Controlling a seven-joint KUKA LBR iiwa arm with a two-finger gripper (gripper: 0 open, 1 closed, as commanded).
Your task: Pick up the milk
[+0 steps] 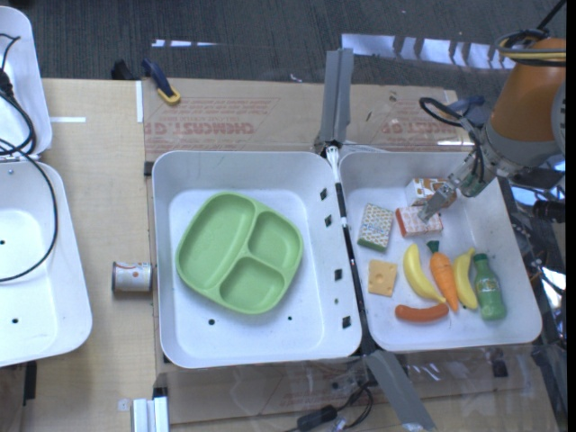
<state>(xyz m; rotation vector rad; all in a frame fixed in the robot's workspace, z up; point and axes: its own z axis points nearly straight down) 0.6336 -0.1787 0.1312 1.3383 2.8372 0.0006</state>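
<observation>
green plate [239, 252], bananas [419, 274], carrot [442, 277], bottle [488, 286]

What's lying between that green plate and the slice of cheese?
In the camera view, between the green plate and the cheese slice there is bare white bin floor, then the two bins' adjoining walls. No toy food lies on that stretch.

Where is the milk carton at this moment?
The milk carton lies in the right bin, in its upper half, directly under the gripper. The green cracker box is to its left and the carrot just below it.
</observation>
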